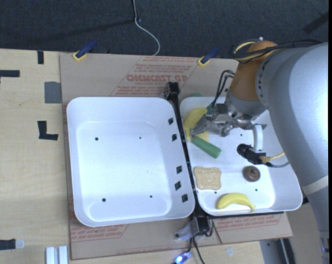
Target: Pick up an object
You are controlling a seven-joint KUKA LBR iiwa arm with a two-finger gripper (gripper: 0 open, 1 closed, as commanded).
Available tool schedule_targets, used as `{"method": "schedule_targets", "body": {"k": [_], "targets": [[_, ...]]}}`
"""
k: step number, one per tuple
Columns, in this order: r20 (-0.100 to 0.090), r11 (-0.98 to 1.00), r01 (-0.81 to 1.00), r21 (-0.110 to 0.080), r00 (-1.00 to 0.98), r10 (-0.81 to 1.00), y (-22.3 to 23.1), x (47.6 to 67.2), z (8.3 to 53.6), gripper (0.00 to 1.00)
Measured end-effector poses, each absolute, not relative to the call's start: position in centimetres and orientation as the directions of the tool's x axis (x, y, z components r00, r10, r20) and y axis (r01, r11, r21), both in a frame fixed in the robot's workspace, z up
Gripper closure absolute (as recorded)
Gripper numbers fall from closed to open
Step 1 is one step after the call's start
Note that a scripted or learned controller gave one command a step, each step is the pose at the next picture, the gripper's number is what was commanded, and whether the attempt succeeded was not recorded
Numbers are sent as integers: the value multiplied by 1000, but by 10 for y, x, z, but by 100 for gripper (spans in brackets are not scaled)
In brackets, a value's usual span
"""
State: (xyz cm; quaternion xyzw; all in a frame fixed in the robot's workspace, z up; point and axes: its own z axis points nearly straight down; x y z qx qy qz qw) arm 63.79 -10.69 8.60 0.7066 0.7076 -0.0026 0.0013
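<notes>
My gripper (200,130) reaches down into the far left part of the right bin (284,191), its fingers spread over a yellow object (194,116) and the upper end of a green cylinder (207,147). Nothing is clearly clamped between the fingers. A tan toast-like slab (207,177) lies nearer the front, with a yellow banana (234,201) at the front edge and a small brown round piece (251,173) to the right.
The left bin (121,158) sits beside the right one, joined along a black clip strip (179,153). Both rest on a cardboard sheet (149,76). The grey arm (298,92) covers the bin's far right side.
</notes>
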Motion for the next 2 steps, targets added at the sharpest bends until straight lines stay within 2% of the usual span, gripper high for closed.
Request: {"method": "schedule_targets", "body": {"k": [1, 2], "targets": [[-4, 1, 1000, -1, -1, 1000, -105, 637, 95, 100], [1, -2, 1000, -3, 2, 1000, -118, 561, 179, 100]]}}
